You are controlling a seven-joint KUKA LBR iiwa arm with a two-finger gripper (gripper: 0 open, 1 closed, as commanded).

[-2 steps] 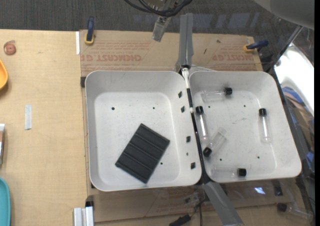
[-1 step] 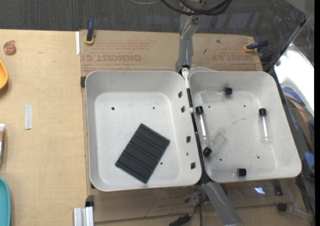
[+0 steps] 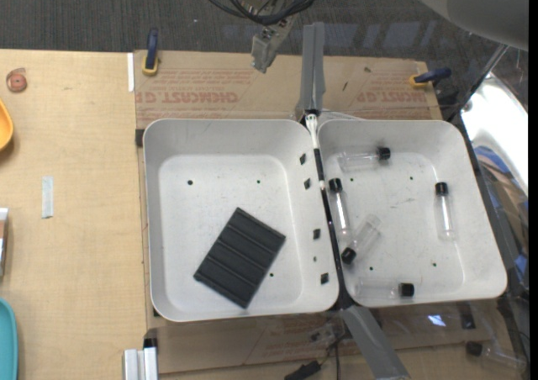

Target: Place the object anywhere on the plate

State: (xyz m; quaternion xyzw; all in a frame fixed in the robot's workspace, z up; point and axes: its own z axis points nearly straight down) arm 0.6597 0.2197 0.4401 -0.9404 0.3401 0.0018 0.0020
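Observation:
A black ribbed plate (image 3: 240, 256) lies flat and turned at an angle in the left bin (image 3: 168, 202), towards its front. Several clear tubes with black caps lie in the right bin (image 3: 471, 202): one at the back (image 3: 364, 158), one along the left wall (image 3: 339, 208), one on the right (image 3: 444, 214), one near the middle (image 3: 362, 237) and one at the front (image 3: 393, 292). My gripper (image 3: 266, 49) hangs high behind the left bin, over the cardboard, far from the plate and the tubes. Nothing shows in it.
Brown cardboard (image 3: 210, 88) lies under and behind the bins, held by clamps (image 3: 151, 50) at its back corners. A wooden bench top (image 3: 67, 202) lies to the left with small items at its edge. A grey post (image 3: 312, 67) stands behind the bins' divide.

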